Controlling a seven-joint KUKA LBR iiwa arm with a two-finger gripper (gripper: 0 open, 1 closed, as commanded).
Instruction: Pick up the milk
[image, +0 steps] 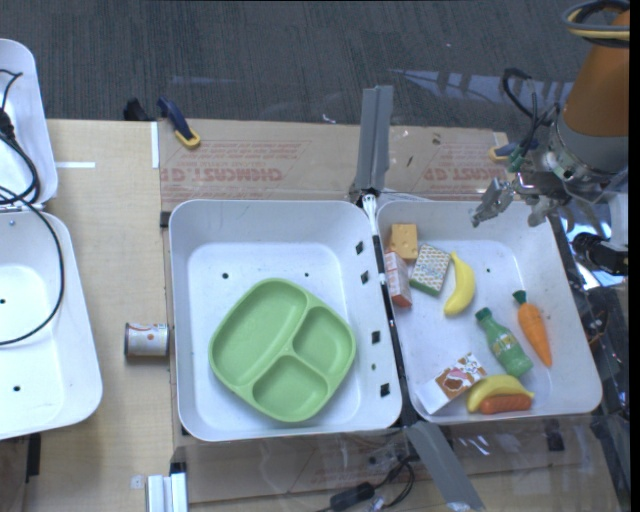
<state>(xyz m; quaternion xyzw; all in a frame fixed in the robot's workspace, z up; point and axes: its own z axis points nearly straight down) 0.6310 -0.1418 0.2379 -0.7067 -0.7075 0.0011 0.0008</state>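
Note:
The milk looks like the small white carton with red-brown print (456, 380), lying flat near the front of the right bin (570, 300), against a yellow and orange toy fruit (500, 395). My gripper (512, 207) hangs over the bin's far right corner, well behind the carton and apart from it. Its two fingers stand spread, open, with nothing between them.
The right bin also holds a red carton (398, 280), an orange block (404, 240), a speckled green packet (430, 268), a banana (460, 285), a green bottle (503, 343) and a carrot (535, 330). A green divided plate (283, 348) lies in the left bin. A small can (147, 340) rests on the bench.

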